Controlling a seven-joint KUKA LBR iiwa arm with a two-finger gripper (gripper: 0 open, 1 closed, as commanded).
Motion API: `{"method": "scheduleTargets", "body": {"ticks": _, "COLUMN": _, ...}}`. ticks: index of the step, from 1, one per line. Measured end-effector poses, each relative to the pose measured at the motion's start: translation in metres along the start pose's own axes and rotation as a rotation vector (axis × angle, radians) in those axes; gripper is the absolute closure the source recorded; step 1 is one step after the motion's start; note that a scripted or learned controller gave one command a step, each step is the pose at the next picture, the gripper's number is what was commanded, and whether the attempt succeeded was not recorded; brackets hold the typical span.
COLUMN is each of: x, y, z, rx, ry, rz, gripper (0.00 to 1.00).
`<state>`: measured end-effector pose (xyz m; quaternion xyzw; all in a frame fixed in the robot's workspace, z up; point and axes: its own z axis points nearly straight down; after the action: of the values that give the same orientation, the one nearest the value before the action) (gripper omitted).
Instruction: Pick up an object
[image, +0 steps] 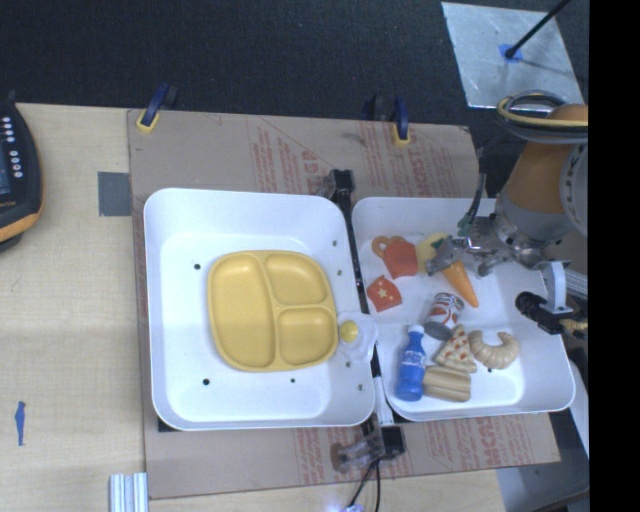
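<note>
Looking down from the fixed camera, you had the arm reaching in from the right, its grey body and orange band hanging over the far right corner of the right bin. The wrist pointed down and toward the left, putting the jaws low over the bin's upper half, just at the thick end of the orange carrot and beside a small yellow piece. How wide the jaws stood you could not have told; metal and shadow blurred together there, and nothing showed clearly between them.

Candidates all lay in that right bin: a red piece and a second red piece on the left, a small can in the middle, a blue bottle, a pizza slice, a croissant and a tan roll crowded along the near side. The left bin carried a yellow divided plate, with a small yellow ball by its right rim.

Judging by the pose, the carrot was your likeliest target. You would have done well to straddle it across its narrow width, come straight down, and close only once low enough, since it tapers and could squirt out.
</note>
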<state>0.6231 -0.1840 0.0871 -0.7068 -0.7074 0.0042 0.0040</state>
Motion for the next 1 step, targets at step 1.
{"method": "scheduleTargets", "body": {"ticks": 1, "x": -0.0167, "y": -0.0103, "z": -0.0047, "rx": -0.006, "ry": 0.0, "rz": -0.002, "gripper": 0.0}}
